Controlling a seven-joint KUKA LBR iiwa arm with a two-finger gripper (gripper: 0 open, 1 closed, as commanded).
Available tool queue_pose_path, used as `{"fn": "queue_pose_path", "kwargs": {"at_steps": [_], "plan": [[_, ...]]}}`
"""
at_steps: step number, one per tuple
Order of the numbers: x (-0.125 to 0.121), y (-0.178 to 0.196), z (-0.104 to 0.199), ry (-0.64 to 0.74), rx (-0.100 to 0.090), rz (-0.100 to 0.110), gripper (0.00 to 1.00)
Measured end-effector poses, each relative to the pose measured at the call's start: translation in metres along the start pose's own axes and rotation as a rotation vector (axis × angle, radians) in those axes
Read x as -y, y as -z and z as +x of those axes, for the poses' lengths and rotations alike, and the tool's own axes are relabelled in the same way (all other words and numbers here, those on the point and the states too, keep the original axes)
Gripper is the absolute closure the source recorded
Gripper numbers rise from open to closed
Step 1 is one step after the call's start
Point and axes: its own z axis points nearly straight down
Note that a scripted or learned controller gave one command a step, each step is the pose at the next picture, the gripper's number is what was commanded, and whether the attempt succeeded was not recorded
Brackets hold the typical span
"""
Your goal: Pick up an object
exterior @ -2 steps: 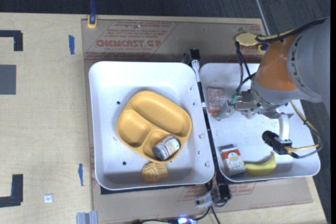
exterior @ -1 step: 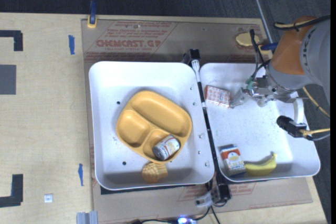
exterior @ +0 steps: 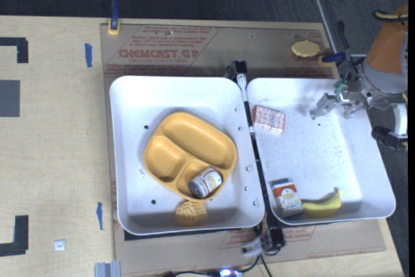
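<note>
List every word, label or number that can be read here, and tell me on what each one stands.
"CHEMCAST GP", roughly, in red: brown sheet under the bins; smaller lines above it too blurred.
Red-patterned white packet: print too small.
Small box beside the banana: label blurred.
Can on the yellow tray: label unreadable.

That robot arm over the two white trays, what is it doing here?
It is meant to pick something up, and nothing is in its grip yet. The gripper hangs over the far right part of the right bin, above bare floor. That bin holds a small red and white box, a carton and a banana. The left bin holds a yellow divided tray with a can in it, and a waffle-like toy beside it.
</note>
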Motion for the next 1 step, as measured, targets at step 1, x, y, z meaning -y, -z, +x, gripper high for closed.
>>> {"fn": "queue_pose_path", "kwargs": {"at_steps": [1], "plan": [[0.0594, 0.0009, 0.0336, -0.002, 0.001, 0.003, 0.0]]}}
